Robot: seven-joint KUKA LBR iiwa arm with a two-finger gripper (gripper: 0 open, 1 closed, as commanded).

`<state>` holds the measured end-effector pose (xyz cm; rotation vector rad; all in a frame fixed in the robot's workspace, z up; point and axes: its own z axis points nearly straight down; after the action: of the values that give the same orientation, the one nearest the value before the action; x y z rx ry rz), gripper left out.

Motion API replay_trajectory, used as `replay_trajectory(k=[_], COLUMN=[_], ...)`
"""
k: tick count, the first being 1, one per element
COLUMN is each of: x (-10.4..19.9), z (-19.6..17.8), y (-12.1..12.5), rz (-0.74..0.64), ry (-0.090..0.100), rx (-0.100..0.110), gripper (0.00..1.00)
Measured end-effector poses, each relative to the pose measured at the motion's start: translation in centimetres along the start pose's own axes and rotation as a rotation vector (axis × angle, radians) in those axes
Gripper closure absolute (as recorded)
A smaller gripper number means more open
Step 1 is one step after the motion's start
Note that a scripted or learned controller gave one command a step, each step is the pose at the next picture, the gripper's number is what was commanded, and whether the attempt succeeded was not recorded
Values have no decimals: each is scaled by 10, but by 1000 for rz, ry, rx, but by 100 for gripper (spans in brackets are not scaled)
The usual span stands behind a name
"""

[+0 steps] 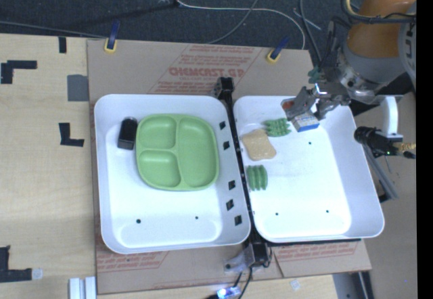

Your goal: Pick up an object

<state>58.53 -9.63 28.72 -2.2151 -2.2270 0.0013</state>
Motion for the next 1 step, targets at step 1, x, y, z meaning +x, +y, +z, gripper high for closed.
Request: replay_trajectory(k=[1], x=[59], z=[16], y=[14], rz=[1], ry=[0], rx=[1], gripper=[100])
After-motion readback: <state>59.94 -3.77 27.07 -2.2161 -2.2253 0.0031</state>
